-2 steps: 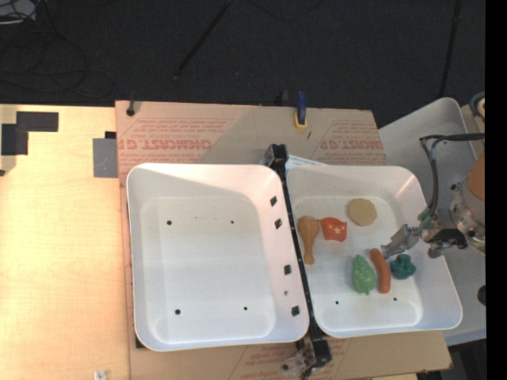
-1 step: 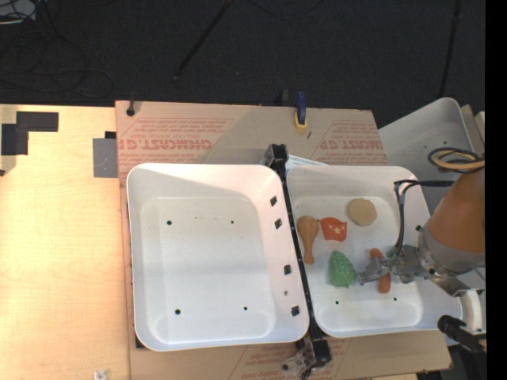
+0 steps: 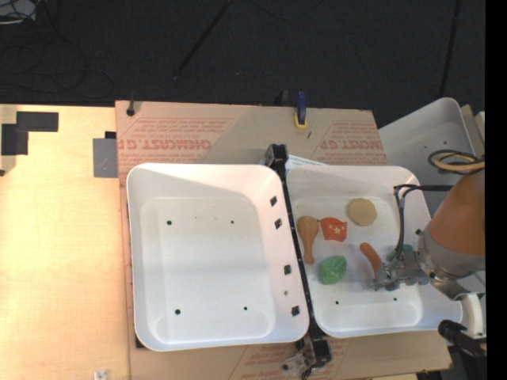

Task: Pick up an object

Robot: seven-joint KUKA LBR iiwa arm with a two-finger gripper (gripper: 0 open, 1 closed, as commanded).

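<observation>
Camera view: gripper (image 3: 390, 279) low in the right bin, finger state unclear; sausage (image 3: 370, 256) just up-left, long axis slanting toward it.

The arm (image 3: 463, 220) is extended in from the right edge of the view, with its orange band uppermost and the grey wrist below it. The gripper (image 3: 388, 279) is carried low at the arm's left end, pointed leftward.

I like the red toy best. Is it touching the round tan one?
Apart. The camera view shows white bin floor between the red toy and the round tan one.
</observation>
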